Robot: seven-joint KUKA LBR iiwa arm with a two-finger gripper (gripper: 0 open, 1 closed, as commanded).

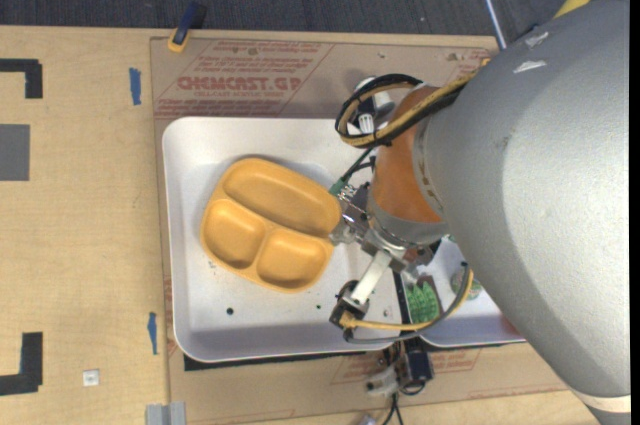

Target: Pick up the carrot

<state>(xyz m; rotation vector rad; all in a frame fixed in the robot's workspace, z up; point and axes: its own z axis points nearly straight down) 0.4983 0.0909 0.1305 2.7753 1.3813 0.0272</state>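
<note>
Item one: shallow white plastic bin, left of the pair (190, 213), on a brown cardboard-covered bench (80, 213). Item two: yellow-orange moulded plastic plate with three compartments (268, 223), lying flat in that bin toward its 9 o'clock half and tilted slightly clockwise. Item three: grey KUKA arm with orange wrist band (530, 203), entering from 3 o'clock and covering most of the second bin. Its looped black and yellow cables (375, 108) stand at 12 o'clock of the wrist. Item four: two-finger gripper (360, 258), low over the seam between the bins, just beside the plate's 3 o'clock edge. I cannot tell whether it is open, closed or holding anything. Item five: small green object (422, 301) at 5 o'clock of the wrist, too hidden to identify. Item six, the carrot: I cannot place it from here. My judgement is that it lies beneath the wrist or the arm's bulk, near the bins' shared edge. Handling note: the step in hand reads as the descent or grasp. To do it well I would keep the tool off the plate's rim, centre it across the carrot's narrow width, close fully before lifting, and rise straight up so the cables do not snag.
</note>
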